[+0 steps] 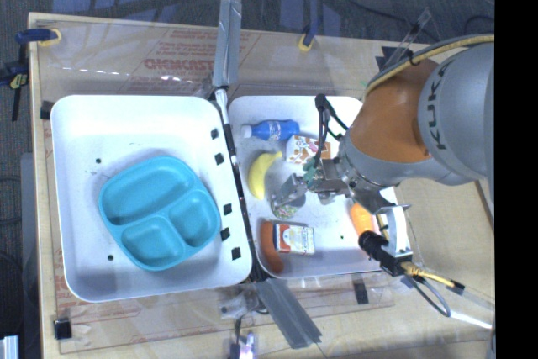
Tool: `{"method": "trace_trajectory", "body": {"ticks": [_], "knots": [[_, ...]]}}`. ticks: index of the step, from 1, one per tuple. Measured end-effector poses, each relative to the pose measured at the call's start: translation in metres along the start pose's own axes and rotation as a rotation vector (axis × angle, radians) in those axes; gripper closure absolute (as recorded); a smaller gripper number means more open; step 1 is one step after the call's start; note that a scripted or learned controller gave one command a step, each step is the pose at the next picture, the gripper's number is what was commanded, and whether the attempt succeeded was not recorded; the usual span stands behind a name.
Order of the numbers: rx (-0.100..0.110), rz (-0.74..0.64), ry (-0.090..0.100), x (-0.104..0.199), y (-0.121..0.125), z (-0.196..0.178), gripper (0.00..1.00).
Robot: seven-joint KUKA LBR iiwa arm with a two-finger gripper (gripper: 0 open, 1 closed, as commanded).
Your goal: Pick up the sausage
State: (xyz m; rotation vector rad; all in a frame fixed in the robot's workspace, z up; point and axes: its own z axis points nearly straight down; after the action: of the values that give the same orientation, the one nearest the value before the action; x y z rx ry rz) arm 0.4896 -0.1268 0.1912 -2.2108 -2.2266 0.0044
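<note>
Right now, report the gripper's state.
Gripper: cannot be told; it sits low in the right bin, beside the banana.

Reddish print across the clear plastic sheet [181,59] looks like "CHEMCAST"; the grey robot arm [458,118] reads "KU".

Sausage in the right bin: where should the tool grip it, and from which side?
Grip the reddish-brown sausage at its exposed left end, coming straight down. The small white-and-orange packet covers its right part, and the white bin's near wall lies just below it, so span its short width, left to right.
</note>
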Motion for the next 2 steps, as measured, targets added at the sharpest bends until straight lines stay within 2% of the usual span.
{"method": "trace_trajectory", "body": {"ticks": [1, 2], "knots": [[-0.034, -0.278, -0.017, 0.0120, -0.0016, 0.0676, 0.00], [-0.050, -0.309, -0.029, 0.0082, -0.0001, 0.0762, 0.00]]}}
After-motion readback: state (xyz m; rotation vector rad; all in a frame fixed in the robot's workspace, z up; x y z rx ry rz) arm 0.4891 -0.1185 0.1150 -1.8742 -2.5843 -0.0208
